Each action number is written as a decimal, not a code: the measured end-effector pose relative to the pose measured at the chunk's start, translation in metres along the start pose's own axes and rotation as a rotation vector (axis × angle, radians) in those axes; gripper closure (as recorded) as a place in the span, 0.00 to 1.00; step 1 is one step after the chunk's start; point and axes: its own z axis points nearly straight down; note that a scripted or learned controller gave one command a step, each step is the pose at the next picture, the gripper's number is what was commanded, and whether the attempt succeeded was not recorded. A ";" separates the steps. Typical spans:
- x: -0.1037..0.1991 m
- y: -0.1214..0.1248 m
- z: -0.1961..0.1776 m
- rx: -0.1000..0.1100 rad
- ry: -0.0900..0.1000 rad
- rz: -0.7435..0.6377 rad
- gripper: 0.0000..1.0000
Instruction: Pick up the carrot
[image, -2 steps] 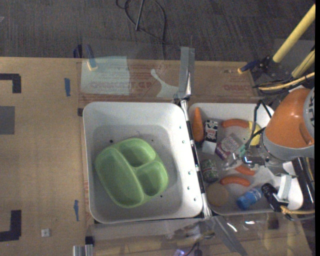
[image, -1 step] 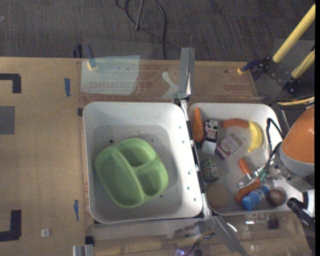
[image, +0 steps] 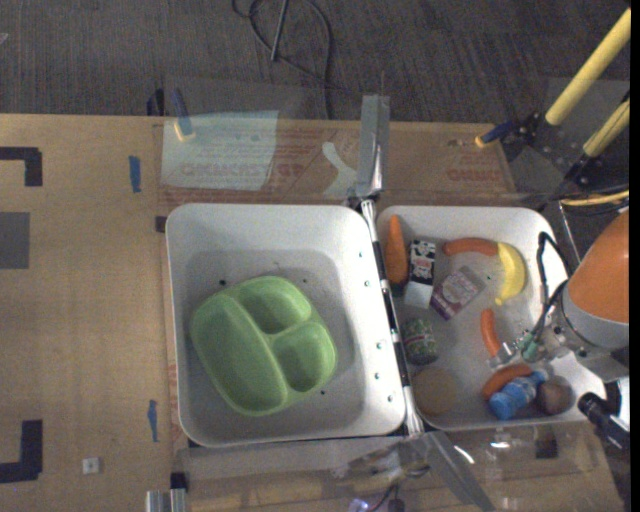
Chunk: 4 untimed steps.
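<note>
The carrot (image: 397, 250) is an orange tapered piece lying lengthwise against the left wall of the right bin (image: 455, 216), near its far corner. My gripper (image: 524, 348) hangs low over the near right part of that bin, well to the right of the carrot and nearer than it. It sits between a small orange stick (image: 488, 331) and another orange piece (image: 505, 380). The arm's orange band (image: 605, 280) shows at the right edge.
The right bin also holds a milk carton (image: 422, 264), an orange sausage (image: 470, 246), a banana (image: 511, 270), a purple box (image: 457, 291), a green can (image: 421, 341), a brown round item (image: 434, 389), a blue bottle (image: 516, 396) and a dark lump (image: 552, 397). The left bin (image: 200, 230) holds a green divided plate (image: 262, 343).
</note>
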 end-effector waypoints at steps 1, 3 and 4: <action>-0.042 -0.011 -0.044 0.003 0.001 -0.299 1.00; -0.042 -0.012 -0.085 -0.002 -0.001 -0.726 1.00; -0.044 -0.012 -0.094 -0.005 -0.002 -0.720 1.00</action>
